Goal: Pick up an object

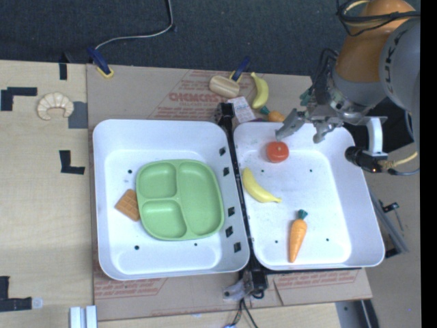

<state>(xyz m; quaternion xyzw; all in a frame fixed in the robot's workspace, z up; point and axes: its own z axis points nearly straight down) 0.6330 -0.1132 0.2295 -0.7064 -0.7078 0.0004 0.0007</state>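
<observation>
Three toys lie in the right bin (355,203) as we look down: a red tomato (277,152) near its upper left corner, a yellow banana (258,187) below it by the centre divider, and an orange carrot (296,236) further down toward the lower middle of the frame. The gripper (304,126) hangs at the upper edge of that bin, fingers spread wide and nothing between them, just up and to the right of the tomato.

We'd call the tomato the likely target, since it sits nearest the open fingers. It looks like a small, light plastic play piece, stiff and smooth, and round enough that we expect it to roll or squirt sideways if the fingers close off-centre. Our pick would be to straddle it across its widest part, with the fingers coming straight down on either side. The banana and carrot are well apart from it, so there's room to close.

Over in the left bin (109,183) we see a green divided plate (181,199) with a tan cracker (128,204) tucked at its left rim. Above the bins, on the cardboard, another banana (259,91) and a bread roll (224,85) rest near the top centre, and a croissant (56,105) sits at the far upper left.
</observation>
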